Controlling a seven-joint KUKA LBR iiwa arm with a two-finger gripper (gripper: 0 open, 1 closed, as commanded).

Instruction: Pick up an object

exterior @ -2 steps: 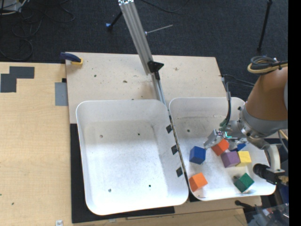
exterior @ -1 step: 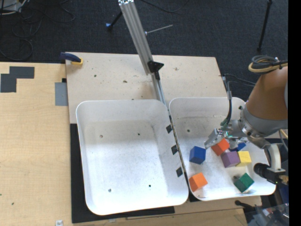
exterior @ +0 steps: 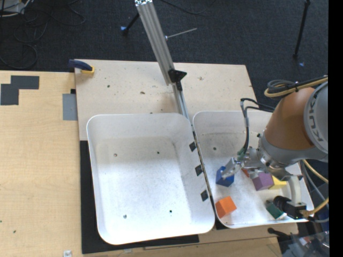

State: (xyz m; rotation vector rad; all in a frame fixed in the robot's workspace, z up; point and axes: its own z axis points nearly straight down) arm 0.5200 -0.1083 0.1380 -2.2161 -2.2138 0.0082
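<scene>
The right bin holds several small objects. A blue block lies near its left wall, with an orange block in front of it. A purple block and a yellow piece sit further right, and a dark green object lies near the front right corner. A bit of red shows beside the gripper. My gripper is low in the right bin, just above and right of the blue block, touching or nearly touching its top edge. The arm's grey and orange wrist rises behind it.
The left bin stands beside the right one, with black clips along the shared wall. A slanted aluminium pole rises behind the bins. Cables hang near the arm at the right.
</scene>
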